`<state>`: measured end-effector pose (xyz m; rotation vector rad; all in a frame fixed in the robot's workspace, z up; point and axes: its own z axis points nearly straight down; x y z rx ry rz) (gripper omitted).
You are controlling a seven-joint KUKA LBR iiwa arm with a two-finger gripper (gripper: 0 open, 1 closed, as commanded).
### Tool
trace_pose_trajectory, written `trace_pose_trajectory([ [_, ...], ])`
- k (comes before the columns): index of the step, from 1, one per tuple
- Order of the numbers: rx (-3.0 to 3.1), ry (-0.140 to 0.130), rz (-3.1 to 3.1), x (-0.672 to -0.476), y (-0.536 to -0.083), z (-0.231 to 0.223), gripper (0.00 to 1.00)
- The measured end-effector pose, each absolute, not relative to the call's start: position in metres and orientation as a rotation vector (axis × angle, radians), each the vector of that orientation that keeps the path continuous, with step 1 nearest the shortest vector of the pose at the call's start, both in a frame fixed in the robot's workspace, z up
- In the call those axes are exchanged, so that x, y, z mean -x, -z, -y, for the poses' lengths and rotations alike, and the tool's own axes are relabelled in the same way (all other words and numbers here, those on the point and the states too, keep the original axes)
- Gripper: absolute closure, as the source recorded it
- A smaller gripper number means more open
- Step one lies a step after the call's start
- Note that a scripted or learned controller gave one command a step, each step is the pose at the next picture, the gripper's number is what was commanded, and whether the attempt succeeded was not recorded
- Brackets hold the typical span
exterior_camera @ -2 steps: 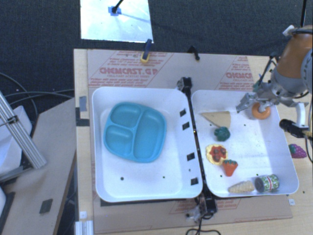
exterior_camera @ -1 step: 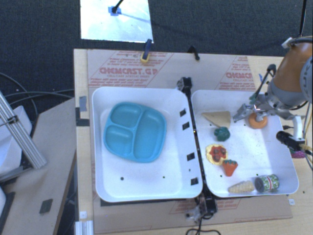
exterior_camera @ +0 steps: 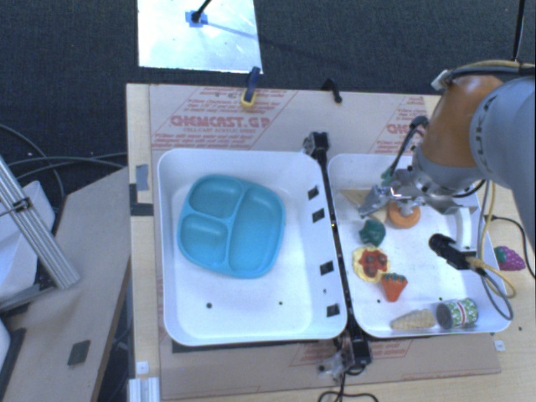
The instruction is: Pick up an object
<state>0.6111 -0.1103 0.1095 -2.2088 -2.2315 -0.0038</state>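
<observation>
Hovering over the upper part of the right bin (exterior_camera: 469,329), the gripper (exterior_camera: 378,201) points toward the divider between the two bins; whether it is spread or closed cannot be told, and nothing is visibly in its grasp. Possible targets lie close: an orange round toy (exterior_camera: 405,215) just right of the tip, a dark green piece (exterior_camera: 373,233) just below it, then a small pizza toy (exterior_camera: 371,263), a strawberry (exterior_camera: 394,286), an ice-cream cone (exterior_camera: 414,319) and a small can (exterior_camera: 456,312) along the bottom edge.

Trouble seems likeliest from crowding: a descent between the orange and green pieces may nudge either aside rather than trap it. The bin's left wall is near, so a drift toward frame left could strike it. Open floor lies at the centre right of this bin. The left bin (exterior_camera: 251,321) holds a blue divided plate (exterior_camera: 230,225), with free margins around it.
</observation>
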Motion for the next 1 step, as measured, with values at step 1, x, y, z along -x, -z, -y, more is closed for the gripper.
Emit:
trace_pose_trajectory([
  [1,2.231,0.005,2.238,-0.6026,-0.0904,0.1012,0.0],
])
